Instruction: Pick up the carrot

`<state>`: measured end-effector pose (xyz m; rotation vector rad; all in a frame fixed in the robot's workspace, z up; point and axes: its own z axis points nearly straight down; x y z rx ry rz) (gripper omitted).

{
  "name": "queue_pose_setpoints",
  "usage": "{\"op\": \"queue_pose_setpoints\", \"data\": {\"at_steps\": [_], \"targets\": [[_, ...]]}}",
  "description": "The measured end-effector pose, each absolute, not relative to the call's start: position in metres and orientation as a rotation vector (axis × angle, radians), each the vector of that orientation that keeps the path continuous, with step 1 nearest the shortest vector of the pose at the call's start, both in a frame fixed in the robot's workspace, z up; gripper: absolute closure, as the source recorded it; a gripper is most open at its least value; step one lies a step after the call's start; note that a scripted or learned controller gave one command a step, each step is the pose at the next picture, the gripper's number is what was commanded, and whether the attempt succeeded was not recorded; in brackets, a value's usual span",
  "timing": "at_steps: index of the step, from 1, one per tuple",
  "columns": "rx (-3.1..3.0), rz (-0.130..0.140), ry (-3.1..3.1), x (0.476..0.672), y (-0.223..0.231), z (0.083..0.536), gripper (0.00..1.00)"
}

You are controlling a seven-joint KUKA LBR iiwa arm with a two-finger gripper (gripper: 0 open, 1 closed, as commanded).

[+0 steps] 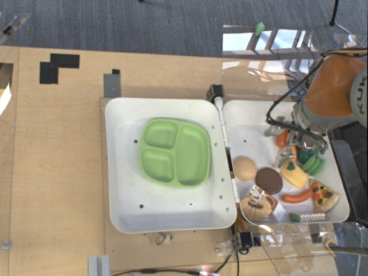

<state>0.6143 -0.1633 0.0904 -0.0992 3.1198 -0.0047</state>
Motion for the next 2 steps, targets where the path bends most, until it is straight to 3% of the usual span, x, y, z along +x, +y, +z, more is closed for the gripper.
{"op": "queue_pose_setpoints", "data": {"at_steps": [1, 2], "targets": [[0.41, 0.0, 3.1, 0.64, -0.169, 0.089, 0.0], [0.397, 0.0, 3.087, 0.645, -0.167, 0.104, 1.0]]}}
